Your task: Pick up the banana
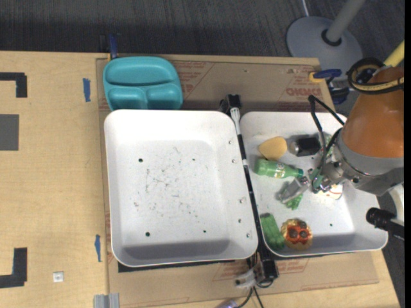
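Cardboard (pixel 270 76) under the bins is carrying red print near the worktop's (pixel 51 172) far edge, too blurred to read. The banana (pixel 273 147) is showing as a short, dull yellow lump, lying in the right bin (pixel 359 236) toward that far edge, just beside a green bottle (pixel 277 169). The tool (pixel 300 188) is hanging low near the bin's middle, apart from the banana; whether it is wide or narrow cannot be told. Dark carpet (pixel 192 11) is lying beyond the worktop.
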Controlling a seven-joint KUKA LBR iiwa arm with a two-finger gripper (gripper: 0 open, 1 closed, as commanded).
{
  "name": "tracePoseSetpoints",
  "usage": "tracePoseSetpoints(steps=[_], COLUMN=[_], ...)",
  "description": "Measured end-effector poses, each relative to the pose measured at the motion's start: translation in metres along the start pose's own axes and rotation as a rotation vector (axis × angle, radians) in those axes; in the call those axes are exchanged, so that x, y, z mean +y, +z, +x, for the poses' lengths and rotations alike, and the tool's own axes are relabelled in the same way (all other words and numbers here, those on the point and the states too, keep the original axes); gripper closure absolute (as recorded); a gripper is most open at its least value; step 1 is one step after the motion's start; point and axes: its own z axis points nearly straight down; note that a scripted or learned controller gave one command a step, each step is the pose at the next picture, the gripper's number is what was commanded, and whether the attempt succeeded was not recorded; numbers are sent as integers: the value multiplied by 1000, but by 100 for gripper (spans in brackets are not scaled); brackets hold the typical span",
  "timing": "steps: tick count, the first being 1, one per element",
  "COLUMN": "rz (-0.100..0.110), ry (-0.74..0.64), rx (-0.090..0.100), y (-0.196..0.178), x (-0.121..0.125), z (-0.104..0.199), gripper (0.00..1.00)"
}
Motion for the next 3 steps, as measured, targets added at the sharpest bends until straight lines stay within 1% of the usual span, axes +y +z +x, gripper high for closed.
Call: tracePoseSetpoints(steps=[1,2,3], rz=[-6,-4,-2], ry=[-147,-75,-187], rx=[-7,-5,-1], y=[126,-22,19], x=[-16,-29,-13], z=[-34,-95,-21], gripper=[0,0,0])
